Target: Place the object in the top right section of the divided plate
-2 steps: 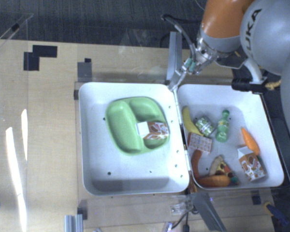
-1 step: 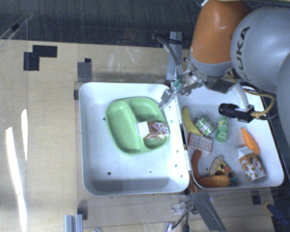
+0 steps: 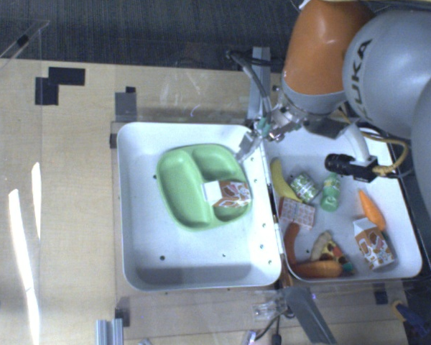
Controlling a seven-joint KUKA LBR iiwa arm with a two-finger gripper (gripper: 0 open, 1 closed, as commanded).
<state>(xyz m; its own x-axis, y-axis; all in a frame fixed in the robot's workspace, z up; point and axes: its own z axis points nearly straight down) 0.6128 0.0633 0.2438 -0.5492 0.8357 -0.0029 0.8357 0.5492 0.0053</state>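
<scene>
A green divided plate (image 3: 190, 185) is seen in the left bin (image 3: 140, 257), with a small carton (image 3: 228, 196) lying in its lower right section. Just above the plate's right edge, the gripper (image 3: 250, 144) is poised; whether it is clenched or released cannot be told. Toy foods are scattered in the right bin (image 3: 409, 264)

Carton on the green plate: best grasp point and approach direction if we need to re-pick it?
Judging from this view, come straight down on the carton and close across its short sides, near the middle. It lies flat in a section of the green plate, so side approaches are blocked by plate walls and dividers. The gripper hangs just up-right of it.
</scene>
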